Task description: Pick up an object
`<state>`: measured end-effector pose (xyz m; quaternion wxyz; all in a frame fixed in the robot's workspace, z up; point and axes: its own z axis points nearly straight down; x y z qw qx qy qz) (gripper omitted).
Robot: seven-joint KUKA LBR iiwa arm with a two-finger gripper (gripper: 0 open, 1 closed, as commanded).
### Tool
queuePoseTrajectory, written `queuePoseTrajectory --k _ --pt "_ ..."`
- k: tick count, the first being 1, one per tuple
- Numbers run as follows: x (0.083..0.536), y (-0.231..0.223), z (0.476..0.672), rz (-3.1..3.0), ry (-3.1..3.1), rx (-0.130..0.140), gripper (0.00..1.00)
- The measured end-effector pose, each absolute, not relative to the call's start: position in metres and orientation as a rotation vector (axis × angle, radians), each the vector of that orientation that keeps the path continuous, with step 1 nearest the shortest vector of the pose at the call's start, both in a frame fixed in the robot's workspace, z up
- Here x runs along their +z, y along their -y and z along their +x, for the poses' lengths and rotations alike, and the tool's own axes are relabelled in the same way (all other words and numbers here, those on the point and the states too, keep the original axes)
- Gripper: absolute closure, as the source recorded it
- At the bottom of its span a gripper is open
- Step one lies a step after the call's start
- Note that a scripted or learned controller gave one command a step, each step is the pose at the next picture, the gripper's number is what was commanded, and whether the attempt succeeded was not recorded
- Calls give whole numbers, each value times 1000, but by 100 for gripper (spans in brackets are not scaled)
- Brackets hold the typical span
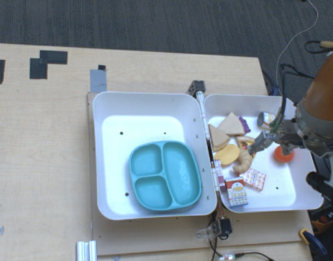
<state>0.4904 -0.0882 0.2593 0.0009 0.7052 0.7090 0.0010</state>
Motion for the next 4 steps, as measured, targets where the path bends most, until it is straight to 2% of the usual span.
queuePoseTrajectory --k 1,2,3,4 --pt "98 87 491 2210 -2216 13 0" --pt "109 87 492 2207 -2213 16 100" --pt "185 1 539 2214 -2227 6 100" --pt "185 2 538 2217 -2225 3 0"
